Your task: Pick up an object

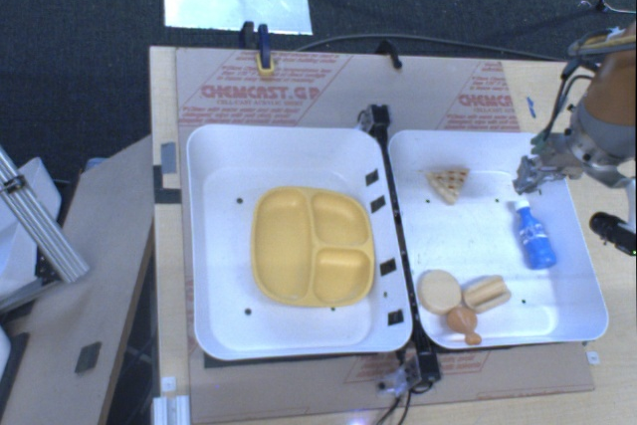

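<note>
The arm ran off the right edge past its orange band, the claw was too small and blurred to read, and the counter's near edge was cropped.

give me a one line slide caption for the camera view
Gripper hovers above blue bottle in right bin; yellow divided plate in left bin.

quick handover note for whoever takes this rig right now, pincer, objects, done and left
Pincer: over the right bin near its far right edge, just above the blue bottle; nothing seen held.
Objects: blue bottle, pizza slice toy, round biscuit, bread roll and a small brown piece lie in the right bin. Yellow divided plate lies in the left bin.
Done: nothing lifted.
Left: grasp and lift one object.
</note>
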`<move>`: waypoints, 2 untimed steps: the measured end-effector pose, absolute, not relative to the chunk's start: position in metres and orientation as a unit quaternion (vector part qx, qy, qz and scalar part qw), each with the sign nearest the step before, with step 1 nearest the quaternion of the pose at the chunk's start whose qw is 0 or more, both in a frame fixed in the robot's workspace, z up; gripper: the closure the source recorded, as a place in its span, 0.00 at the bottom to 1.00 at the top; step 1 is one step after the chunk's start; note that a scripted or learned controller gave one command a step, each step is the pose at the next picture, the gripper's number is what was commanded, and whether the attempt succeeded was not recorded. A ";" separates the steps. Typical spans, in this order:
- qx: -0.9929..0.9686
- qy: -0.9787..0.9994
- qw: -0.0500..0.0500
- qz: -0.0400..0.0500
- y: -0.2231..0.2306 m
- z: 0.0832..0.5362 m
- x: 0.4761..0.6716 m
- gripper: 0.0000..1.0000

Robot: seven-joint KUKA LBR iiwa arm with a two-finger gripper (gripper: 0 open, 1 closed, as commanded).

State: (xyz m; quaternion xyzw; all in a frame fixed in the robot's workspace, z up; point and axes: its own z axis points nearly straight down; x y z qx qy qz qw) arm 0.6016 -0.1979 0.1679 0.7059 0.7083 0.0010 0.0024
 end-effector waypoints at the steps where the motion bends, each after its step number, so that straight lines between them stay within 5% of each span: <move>1: 0.706 0.708 0.003 0.002 -0.198 0.222 0.603 1.00; 2: 0.706 0.708 0.001 0.001 -0.198 0.235 0.604 1.00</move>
